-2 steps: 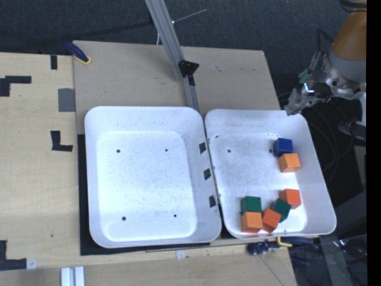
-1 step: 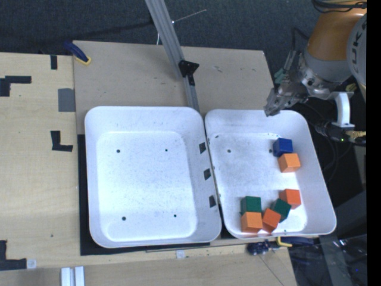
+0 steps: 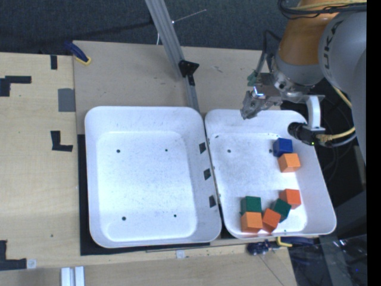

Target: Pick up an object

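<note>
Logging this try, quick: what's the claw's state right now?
Claw: cannot be told; above the right bin's far rim, no block between it.

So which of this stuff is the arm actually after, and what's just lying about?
For the job:
- gripper, over the right bin's far edge
- blue block
- orange blocks
- green blocks

Just there:
- left bin
- metal pole with its black clamp
- tape marks on the bench
- cables by the arm
</note>
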You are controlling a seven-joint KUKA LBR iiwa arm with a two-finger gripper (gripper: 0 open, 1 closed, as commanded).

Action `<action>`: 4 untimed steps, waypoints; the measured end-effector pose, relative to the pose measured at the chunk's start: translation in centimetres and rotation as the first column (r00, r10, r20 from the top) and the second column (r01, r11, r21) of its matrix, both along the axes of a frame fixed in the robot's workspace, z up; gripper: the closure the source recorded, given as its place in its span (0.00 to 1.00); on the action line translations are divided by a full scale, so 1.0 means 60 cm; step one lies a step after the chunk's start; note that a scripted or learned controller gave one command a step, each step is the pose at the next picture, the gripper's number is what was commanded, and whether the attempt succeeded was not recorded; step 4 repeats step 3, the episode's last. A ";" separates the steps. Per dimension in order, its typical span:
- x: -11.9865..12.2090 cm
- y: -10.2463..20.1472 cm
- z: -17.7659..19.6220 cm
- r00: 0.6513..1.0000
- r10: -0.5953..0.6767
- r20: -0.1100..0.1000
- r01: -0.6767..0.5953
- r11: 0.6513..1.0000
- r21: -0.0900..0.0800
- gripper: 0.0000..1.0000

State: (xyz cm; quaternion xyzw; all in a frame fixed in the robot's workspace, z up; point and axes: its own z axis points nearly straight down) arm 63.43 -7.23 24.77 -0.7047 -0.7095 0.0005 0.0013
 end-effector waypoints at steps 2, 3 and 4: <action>-0.015 0.181 -0.012 1.000 0.000 -0.001 0.000 1.000 0.000 1.00; -0.045 0.283 -0.027 1.000 0.001 -0.001 -0.001 1.000 0.000 1.00; -0.045 0.283 -0.027 1.000 0.001 -0.001 -0.001 1.000 0.000 1.00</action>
